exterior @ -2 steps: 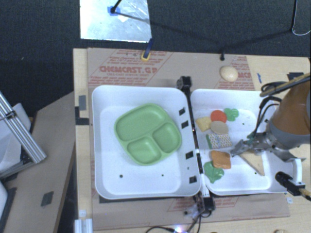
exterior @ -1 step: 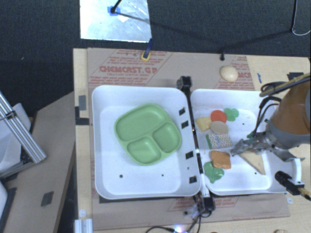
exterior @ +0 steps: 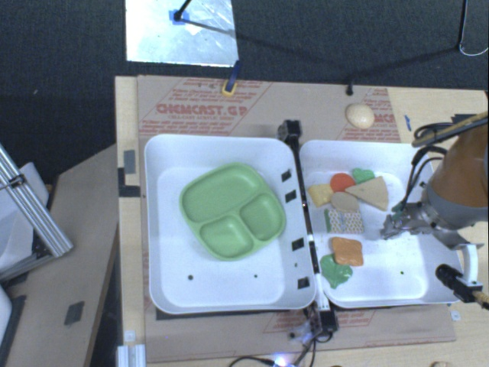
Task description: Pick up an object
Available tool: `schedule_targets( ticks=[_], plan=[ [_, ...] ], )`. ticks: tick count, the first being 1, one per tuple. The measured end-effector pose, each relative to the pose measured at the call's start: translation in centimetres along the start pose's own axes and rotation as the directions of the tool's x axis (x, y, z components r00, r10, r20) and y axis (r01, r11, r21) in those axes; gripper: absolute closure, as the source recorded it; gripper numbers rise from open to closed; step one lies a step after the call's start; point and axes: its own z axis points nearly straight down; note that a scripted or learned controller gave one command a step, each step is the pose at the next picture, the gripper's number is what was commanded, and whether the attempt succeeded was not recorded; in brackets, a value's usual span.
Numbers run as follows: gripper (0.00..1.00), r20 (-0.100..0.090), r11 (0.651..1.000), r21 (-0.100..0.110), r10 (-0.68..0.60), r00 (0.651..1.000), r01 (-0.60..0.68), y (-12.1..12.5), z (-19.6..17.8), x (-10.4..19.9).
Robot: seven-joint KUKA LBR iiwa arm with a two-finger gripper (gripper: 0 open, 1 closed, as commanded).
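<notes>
Two white bins on the tabletop (exterior: 252,98); the landmark here is the black divider (exterior: 299,205) where they meet. Left bin (exterior: 164,167), left of the divider, holds a green sectioned plate (exterior: 233,211). Right bin (exterior: 397,277) holds the candidates, all close to the divider: yellow piece (exterior: 320,195) just beside it, red-orange round piece (exterior: 342,181) and small green piece (exterior: 363,176) a bit further right, tan wedge (exterior: 372,195) w/ a beige oval (exterior: 344,202) touching its lower left. Below those, a patterned grey block (exterior: 344,222), then an orange slab (exterior: 348,251) and a green leafy piece (exterior: 335,271) nearest the divider's lower end.

Gripper (exterior: 391,226) sits low in the right bin, right of the patterned block and just below the tan wedge. Can't tell if the fingers are released or clenched, too small and dark, and nothing is visibly between them.

Step in hand, prob.: closing in on a pick. Best bet looks like the patterned block or the wedge, as nearest. To do it well: centre over one item, straddle its narrow side, go down straight, avoid nudging neighbours since the cluster is tight. The orange slab is more isolated, so it's an easier target if the approach allows
</notes>
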Motion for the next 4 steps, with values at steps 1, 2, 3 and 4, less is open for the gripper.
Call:
schedule_targets(
  ticks=[1, 2, 3, 4],
  plan=[
    [1.00, -0.010, 1.000, 0.017, -0.006, 1.000, 0.006, 0.4, -5.7, 0.6],
    [1.00, -0.009, 1.000, 0.016, -0.005, 1.000, 0.006, -0.2, -11.2, 0.1],
    [1.00, -0.010, 1.000, 0.019, -0.006, 1.000, 0.006, -0.1, -12.1, 0.1],
    [1.00, -0.013, 1.000, 0.022, -0.010, 1.000, 0.010, -1.0, -11.2, 5.4]
  ],
)
